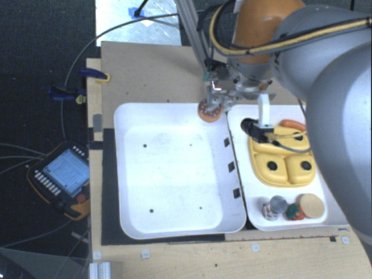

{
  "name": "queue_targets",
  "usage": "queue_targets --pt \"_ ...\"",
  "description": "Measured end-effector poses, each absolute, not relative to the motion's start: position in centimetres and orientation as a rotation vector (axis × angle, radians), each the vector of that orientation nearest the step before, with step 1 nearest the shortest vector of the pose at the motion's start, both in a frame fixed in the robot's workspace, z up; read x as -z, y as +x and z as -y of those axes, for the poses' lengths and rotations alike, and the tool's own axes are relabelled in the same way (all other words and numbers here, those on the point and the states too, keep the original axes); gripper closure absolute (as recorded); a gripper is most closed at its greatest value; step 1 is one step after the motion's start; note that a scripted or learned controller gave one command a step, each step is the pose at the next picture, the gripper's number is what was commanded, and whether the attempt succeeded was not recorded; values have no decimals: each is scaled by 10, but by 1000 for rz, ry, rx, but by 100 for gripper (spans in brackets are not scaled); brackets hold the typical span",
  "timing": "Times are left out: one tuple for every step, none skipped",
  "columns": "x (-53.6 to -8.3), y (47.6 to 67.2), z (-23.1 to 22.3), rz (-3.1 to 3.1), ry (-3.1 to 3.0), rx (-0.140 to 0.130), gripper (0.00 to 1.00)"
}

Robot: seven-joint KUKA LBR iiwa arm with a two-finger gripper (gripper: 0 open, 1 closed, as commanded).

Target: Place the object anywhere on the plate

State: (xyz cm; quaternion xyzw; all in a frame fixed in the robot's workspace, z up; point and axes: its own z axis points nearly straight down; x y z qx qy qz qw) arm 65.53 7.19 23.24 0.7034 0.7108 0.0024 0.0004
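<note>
Object (208, 113) (brownish, round) at left bin's (168, 173) far rim, claw (214, 97) seemingly clamping it

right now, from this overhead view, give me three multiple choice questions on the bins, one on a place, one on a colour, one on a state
1. Where does the yellow plate lie?
A. in the right bin
B. in the left bin
C. on the bench outside both bins

2. What colour are both bins?
A. blue
B. white
C. black

3. How does the gripper stand?
A. low over the near right corner of the right bin
B. resting on the yellow plate
C. at the far edge where the bins meet, over a small round brownish object

Answers: 1 A, the plate sits inside the right bin. 2 B, the left bin and right bin are white. 3 C, the gripper hangs there; its grasp is unclear.
</note>
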Motion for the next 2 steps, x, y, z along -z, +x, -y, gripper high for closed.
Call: queue_targets --pt "-217 650 -129 -2234 2211 -3 100" --pt "-218 651 -125 -2228 2215 -2 0"
